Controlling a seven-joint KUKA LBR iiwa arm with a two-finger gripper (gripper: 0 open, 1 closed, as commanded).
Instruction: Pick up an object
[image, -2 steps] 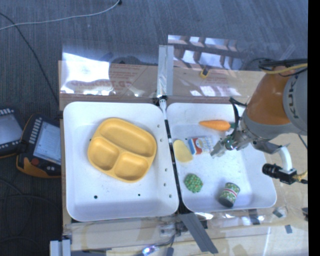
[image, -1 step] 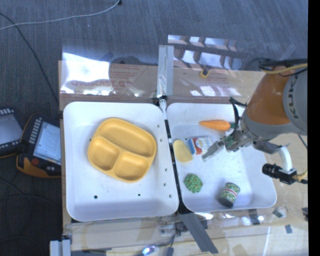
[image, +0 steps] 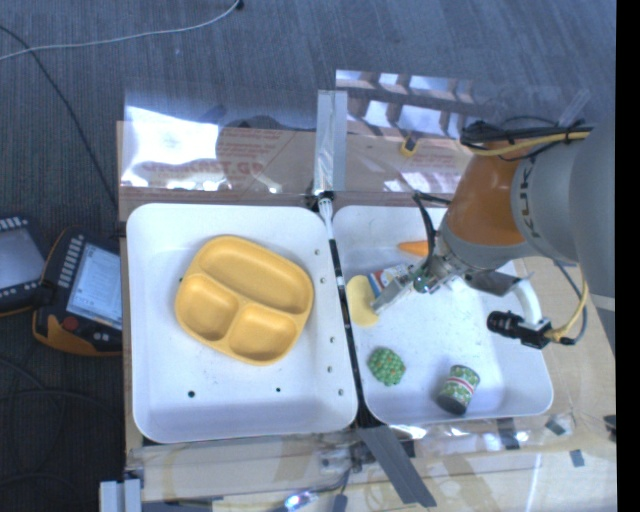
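The surface (image: 585, 400) carries two shallow white bins side by side. The left bin (image: 160, 390) holds a yellow tray (image: 245, 297) with three compartments, lying near the bin's centre, slightly toward 12 o'clock.

The arm (image: 560, 190) reaches in from 3 o'clock over the right bin (image: 500, 400), its orange band (image: 487, 205) sitting above the wrist. The tool (image: 385, 294) points toward 9 o'clock, low over the bin's left side. Its tip lies against or just above a pale yellow piece (image: 360, 302) that rests by the bin's left wall; whether the fingers are spread or pressed together I cannot tell, since they blur into one grey shape, and nothing is clearly pinched between them.

From the tool, a green lump (image: 387, 366) lies at 6 o'clock, apart from it. A small can (image: 458, 388) with a green label lies tilted at about 5 o'clock, near the bin's front wall. An orange object (image: 413, 247), possibly a carrot, peeks out at 1 o'clock beside the wrist, partly hidden.

A handheld screen (image: 85, 295) lies on the floor at 9 o'clock of the left bin.
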